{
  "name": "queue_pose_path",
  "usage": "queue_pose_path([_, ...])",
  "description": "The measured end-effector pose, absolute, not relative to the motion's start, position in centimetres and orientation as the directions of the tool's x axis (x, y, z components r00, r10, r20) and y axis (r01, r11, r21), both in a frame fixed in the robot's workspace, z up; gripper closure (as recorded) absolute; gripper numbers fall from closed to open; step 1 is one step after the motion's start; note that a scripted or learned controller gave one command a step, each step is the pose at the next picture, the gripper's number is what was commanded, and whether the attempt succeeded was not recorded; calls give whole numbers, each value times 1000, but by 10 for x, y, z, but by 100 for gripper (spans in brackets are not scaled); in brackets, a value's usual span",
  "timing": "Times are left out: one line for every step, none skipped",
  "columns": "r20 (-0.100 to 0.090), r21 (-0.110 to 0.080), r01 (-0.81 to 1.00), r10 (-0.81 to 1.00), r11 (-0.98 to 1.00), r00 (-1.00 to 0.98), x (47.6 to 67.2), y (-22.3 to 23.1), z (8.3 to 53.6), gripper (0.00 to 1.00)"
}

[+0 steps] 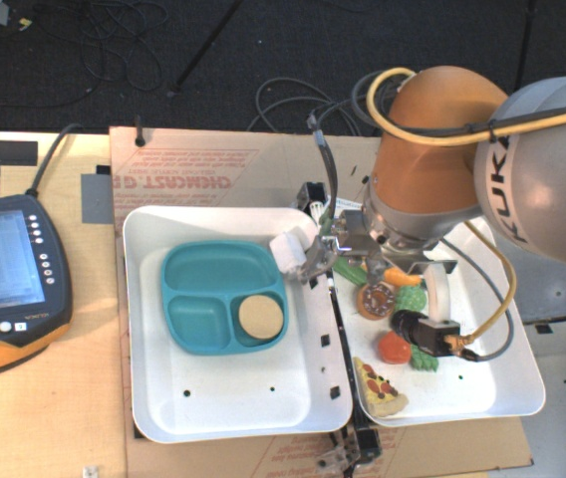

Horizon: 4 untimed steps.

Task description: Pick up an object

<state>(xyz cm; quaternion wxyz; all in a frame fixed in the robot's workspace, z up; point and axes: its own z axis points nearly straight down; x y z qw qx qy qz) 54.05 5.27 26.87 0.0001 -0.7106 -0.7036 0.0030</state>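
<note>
Take the teal divided plate (221, 297) as your landmark: it lies flat in the left bin, and a round tan cookie (260, 317) sits in its lower right compartment. Just beyond the plate's upper right corner you see a small white block (288, 250), tilted at the bin's edge. To the plate's right, in the other bin, you find a cluster: a brown chocolate donut (374, 301), a red tomato (395, 348) just below it, a green leafy piece (424, 358) beside the tomato, and an orange carrot-like piece (404, 278) above. A pizza slice (380, 388) lies flat, lower right of the plate.
</note>
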Motion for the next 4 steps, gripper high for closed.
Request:
queue_pose_path([1,-6,1000,1000,9,-9,473,156,290,0])
queue_pose_path([-2,-9,1000,1000,-3,3,475,150,299,100])
queue_pose_path([-2,-11,1000,1000,-5,5,474,73,194,100])
queue_pose_path([-3,2,1000,1000,-6,6,505,2,245,100])
